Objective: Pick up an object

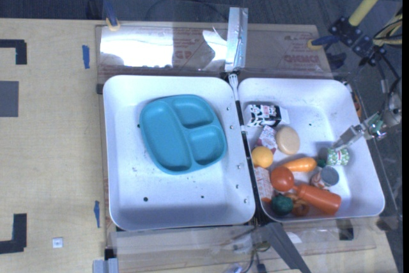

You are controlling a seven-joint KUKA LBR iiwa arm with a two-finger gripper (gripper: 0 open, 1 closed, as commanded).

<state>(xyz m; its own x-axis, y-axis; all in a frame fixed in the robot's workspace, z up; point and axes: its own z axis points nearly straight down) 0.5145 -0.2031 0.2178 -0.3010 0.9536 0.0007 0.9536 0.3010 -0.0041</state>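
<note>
White plastic forms two shallow bins side by side on a pale wooden bench [51, 156], seen from above at a slant. Largest of the contents, a blue divided tray [183, 133] lies alone in the left bin [128, 201], well apart from everything else.

All the small things sit in the right bin [319, 96], crowded into its near-left part: a long red-orange piece [317, 198] along the front, a red tomato-like ball [282, 179], an orange carrot shape [300, 165], a pale egg-shaped lump [288, 139], a black-and-white carton [262, 114], a yellow ball [262, 156], a dark green piece [282, 204], a small grey disc [329, 176], and a small green-and-white piece [339, 156].

From the right, the gripper [350, 135] reaches in over the right bin's far-right side, just beside the green-and-white piece. Whether the claw is released or clenched cannot be told; it is too small and blurred, and nothing can be seen held in it.

The step in hand looks like the approach before a grasp; no object appears lifted. The next move probably calls for settling squarely over one item, likely the green-and-white piece closest by.

What stands in the way: the grey disc and carrot shape lie close alongside, and the bin's right wall [374, 163] is near, leaving little room.
</note>
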